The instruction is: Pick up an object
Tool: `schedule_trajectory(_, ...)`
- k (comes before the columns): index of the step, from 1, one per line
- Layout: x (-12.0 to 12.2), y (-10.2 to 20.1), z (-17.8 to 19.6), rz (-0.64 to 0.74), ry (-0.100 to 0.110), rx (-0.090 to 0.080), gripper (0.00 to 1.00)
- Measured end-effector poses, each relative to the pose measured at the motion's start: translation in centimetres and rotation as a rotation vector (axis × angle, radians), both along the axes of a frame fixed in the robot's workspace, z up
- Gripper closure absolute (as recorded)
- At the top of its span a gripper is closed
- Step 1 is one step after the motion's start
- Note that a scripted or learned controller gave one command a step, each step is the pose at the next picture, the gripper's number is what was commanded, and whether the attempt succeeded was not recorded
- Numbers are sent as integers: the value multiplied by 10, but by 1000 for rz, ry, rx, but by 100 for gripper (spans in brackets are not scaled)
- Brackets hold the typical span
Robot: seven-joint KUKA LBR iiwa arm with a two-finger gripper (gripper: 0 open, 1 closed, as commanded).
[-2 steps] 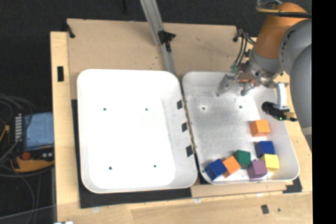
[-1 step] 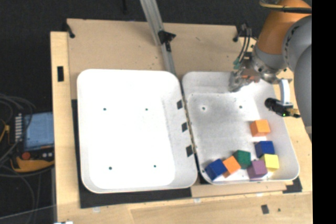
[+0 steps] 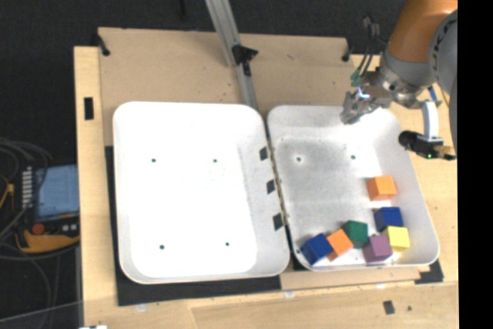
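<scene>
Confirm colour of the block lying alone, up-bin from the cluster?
Orange block, in the right bin; clear in the camera view.

Two shallow white bins — left bin (image 3: 192, 189) and right bin (image 3: 323, 166) side by side. Seven small blocks, all in the right bin toward 5 o'clock: two orange (image 3: 381, 186) (image 3: 340, 242), two blue (image 3: 389, 217) (image 3: 316, 248), one yellow (image 3: 398, 236), one green (image 3: 356, 231), one purple (image 3: 377, 247). One arm, one gripper (image 3: 356, 107) — at the right bin's 1 o'clock rim.
</scene>
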State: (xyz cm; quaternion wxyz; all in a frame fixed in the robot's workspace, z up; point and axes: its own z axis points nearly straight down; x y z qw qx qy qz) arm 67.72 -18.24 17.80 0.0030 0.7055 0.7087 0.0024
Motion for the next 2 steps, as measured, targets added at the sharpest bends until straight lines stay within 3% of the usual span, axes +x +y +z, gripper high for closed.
schedule_trajectory(2,-2,-9,118,-1,-1,-2,100)
